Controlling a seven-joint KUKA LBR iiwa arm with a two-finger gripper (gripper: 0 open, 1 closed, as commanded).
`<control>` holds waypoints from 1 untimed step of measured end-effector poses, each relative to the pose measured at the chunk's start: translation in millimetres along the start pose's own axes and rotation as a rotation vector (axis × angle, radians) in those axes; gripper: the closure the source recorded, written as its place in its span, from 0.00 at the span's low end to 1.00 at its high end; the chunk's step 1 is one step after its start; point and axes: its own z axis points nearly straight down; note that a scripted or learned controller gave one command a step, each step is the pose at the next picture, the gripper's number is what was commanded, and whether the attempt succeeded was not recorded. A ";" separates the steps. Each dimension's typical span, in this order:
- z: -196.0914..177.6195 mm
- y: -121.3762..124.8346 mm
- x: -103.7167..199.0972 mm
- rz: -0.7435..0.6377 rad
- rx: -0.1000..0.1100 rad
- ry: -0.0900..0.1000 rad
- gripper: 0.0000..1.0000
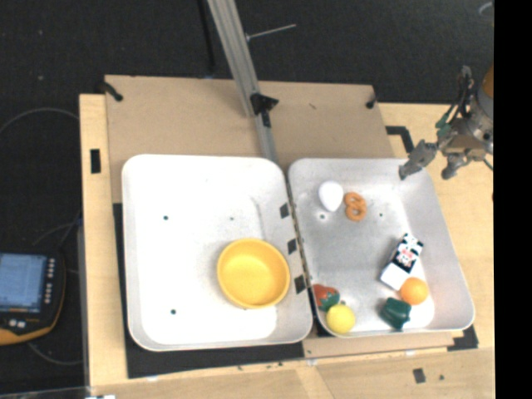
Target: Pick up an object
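My gripper point(432, 163) hangs at the upper right, over the far right rim of the right bin point(366, 260). Its two fingers stand apart with nothing between them. Inside that bin lie a white egg-shaped object point(331, 195), an orange pretzel point(355, 206), a white carton with black and red print point(401, 262), an orange ball point(413, 291), a green block point(396, 312), a yellow lemon point(340, 318) and a red and green pepper point(325, 295). All of these lie below and left of the gripper, apart from it.
A yellow bowl point(253, 273) sits in the left bin point(183, 223) near the divider. A grey metal pole point(237, 56) slants up from behind the bins. A handheld pendant point(27, 293) lies off the bench at left.
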 end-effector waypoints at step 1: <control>-0.1 -0.1 -0.3 -0.001 0.001 -0.001 0.00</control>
